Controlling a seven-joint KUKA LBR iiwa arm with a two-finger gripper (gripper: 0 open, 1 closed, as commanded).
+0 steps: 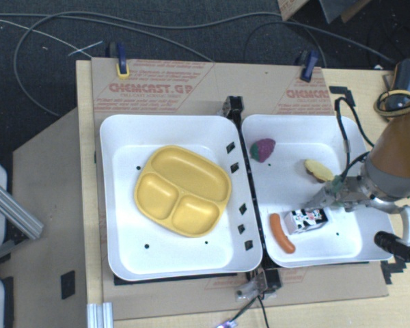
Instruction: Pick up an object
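From my seat I see the pincer low in the right bin, right over a small black-and-white block that lies near the bin's front, just beside an orange sausage. Whether the fingers are spread or pressed together I cannot tell; the wrist and cables blur into the block there.

I judge the block to be the likely target. It looks light and stiff, with flat sides, so a squeeze across its short width should hold. Its printed skin may be slick.

The sausage looks like a toy, light and rounded, apt to roll out of a pinch unless taken across its middle. A yellow piece and a purple-and-green fruit lie farther back, well apart from the pincer.

The left bin carries a yellow divided plate, too broad to grip except at its rim.

The arm's body is cut off at the right, and the block's far end is hidden under the pincer.
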